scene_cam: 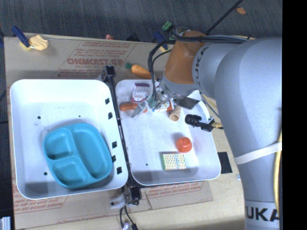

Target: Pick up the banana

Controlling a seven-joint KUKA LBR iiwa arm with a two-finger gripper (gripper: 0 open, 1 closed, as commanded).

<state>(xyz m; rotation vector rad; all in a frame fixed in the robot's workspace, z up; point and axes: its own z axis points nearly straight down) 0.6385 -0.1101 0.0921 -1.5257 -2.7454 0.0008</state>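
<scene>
Left bin (19, 176), near part: blue tray (76, 155) with three compartments, lying flat and slightly turned. Right bin (211, 169), near rim: patterned flat block (173, 161), lying flat. Just behind it and slightly right, a red-orange ball (183, 144), close to the block but apart from it. Mid bin floor is bare white.

Far part of the right bin is a cluster. Small tan cylinder (175, 113) lies tilted, right of the claw. Reddish sausage (127, 107) lies by the left wall. Red-and-white packet (140, 92) sits behind the sausage, at the far left corner.

The claw (154, 102) is down in this cluster, between the packet and the cylinder, with small colourful bits around its tip. Cannot tell whether the claw is open, closed or gripping anything; the wrist hides it. Grey arm (244, 95) comes in from the right, its orange band (181, 61) above the far rim.

Banana: cannot tell where it lies.

Beyond the bins, on the bench (72, 56): carrot (140, 71) just past the right bin's far rim, and a yellow item (38, 43) at the far left corner.
</scene>
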